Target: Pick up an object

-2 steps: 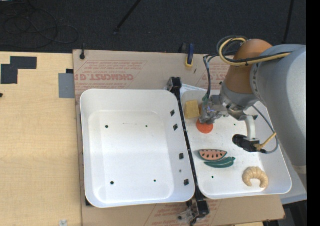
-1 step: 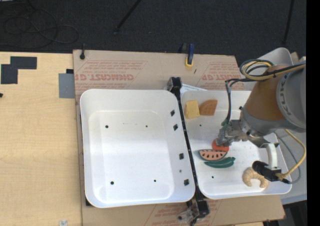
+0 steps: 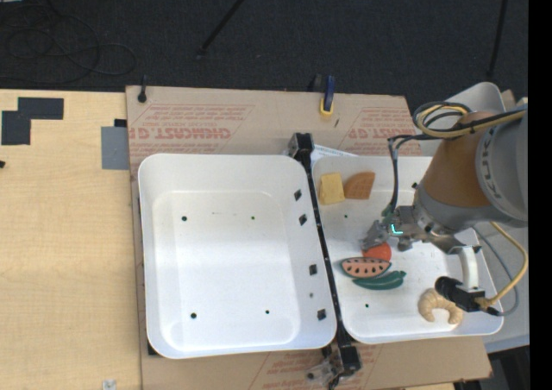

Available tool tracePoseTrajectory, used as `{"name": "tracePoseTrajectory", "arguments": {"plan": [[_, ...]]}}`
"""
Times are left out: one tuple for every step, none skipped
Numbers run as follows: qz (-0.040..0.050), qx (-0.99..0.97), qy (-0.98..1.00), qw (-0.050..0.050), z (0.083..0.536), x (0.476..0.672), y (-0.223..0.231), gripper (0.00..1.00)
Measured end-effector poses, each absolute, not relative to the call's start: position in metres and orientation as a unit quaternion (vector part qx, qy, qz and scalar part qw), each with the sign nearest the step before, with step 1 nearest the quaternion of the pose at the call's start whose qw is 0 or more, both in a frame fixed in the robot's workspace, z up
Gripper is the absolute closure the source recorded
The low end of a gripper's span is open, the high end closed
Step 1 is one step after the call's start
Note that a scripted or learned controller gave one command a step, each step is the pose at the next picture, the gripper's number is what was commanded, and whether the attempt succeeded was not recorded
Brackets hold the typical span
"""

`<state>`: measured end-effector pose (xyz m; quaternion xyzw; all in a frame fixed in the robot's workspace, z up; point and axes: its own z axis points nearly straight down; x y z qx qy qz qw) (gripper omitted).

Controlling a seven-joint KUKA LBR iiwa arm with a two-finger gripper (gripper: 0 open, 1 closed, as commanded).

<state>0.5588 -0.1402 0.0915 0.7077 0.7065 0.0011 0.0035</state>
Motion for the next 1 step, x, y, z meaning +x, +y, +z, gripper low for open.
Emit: {"name": "tracePoseTrajectory", "arguments": {"plan": [[0.0014, 0.708, 0.706, 0.001, 0.1006, 0.5583, -0.1395, 1.0]]}}
